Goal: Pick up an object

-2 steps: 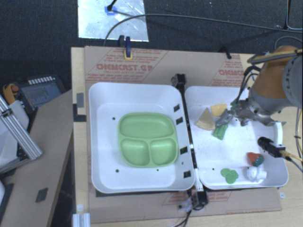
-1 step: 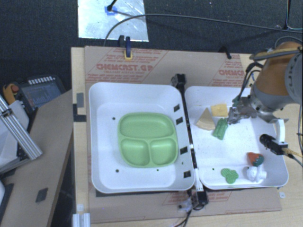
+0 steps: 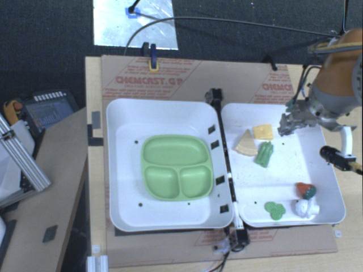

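Ridged green oblong toy piece: lying in right white bin, long axis running near-vertically, top tilting slightly right. Claw: hovering nearby; opening cannot be told.

Pincer over right bin, near cheese.

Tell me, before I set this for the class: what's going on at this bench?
A robot arm reaches in from the right, its gripper over the right bin, near a yellow piece, a pale wedge and a green piece. Nothing appears lifted yet. The left bin holds a green divided tray.
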`<state>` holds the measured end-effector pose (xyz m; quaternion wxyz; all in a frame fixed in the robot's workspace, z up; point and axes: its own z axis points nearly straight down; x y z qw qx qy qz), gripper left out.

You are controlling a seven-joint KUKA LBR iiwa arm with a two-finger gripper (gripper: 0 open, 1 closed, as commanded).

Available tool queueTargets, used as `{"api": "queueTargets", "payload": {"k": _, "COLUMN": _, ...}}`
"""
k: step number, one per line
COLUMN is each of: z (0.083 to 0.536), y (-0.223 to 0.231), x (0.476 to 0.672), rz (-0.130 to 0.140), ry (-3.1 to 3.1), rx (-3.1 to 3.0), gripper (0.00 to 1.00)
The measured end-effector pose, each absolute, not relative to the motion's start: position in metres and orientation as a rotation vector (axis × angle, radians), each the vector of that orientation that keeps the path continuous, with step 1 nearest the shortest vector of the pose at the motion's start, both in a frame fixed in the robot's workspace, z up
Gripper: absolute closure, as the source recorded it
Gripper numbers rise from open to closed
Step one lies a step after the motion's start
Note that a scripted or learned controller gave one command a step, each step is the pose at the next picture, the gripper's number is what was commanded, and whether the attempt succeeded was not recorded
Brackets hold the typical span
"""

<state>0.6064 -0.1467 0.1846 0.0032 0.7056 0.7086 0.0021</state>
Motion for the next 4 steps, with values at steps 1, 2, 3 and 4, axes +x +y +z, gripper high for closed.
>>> {"api": "queueTargets", "payload": {"k": 1, "z": 0.245, "y": -0.155, "x": 0.605, "rz": 0.006, "ry": 2.219, "rx": 2.213, "gripper": 1.0}}
{"api": "queueTargets", "payload": {"k": 2, "z": 0.273, "y": -0.156, "x": 0.606, "rz": 0.004, "ry": 2.223, "rx": 2.214, "gripper": 1.0}}
{"api": "queueTargets", "payload": {"k": 3, "z": 0.258, "y": -0.107, "x": 0.591, "rz": 0.001, "ry": 2.231, "rx": 2.214, "gripper": 1.0}}
{"api": "queueTargets", "payload": {"k": 4, "z": 0.258, "y": -0.064, "x": 0.579, "rz": 0.003, "ry": 2.23, "rx": 2.212, "gripper": 1.0}}
